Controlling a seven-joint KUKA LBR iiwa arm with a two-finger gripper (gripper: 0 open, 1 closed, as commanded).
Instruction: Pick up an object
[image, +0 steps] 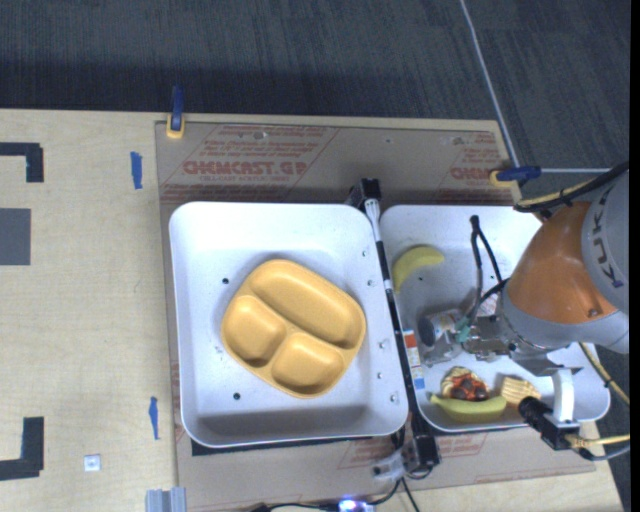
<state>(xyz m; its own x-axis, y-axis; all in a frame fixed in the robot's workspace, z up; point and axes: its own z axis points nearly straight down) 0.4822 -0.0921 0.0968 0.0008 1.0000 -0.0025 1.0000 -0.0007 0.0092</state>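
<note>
Wooden table (80, 330); left bin (200, 240) holds yellow tray (292, 326); right bin (450, 225) holds bananas (415, 263); gripper (448, 332) lowered inside, finger state indiscernible.

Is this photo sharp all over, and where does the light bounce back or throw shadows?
Camera view: mostly sharp and evenly lit, slightly soft overall; the glossy yellow three-compartment plastic tray shows pale sheen on its rounded tops; the left white bin has faint shading along its inner walls; the grey-and-orange arm darkens the right white bin beneath it, where the small items look muddled.
</note>
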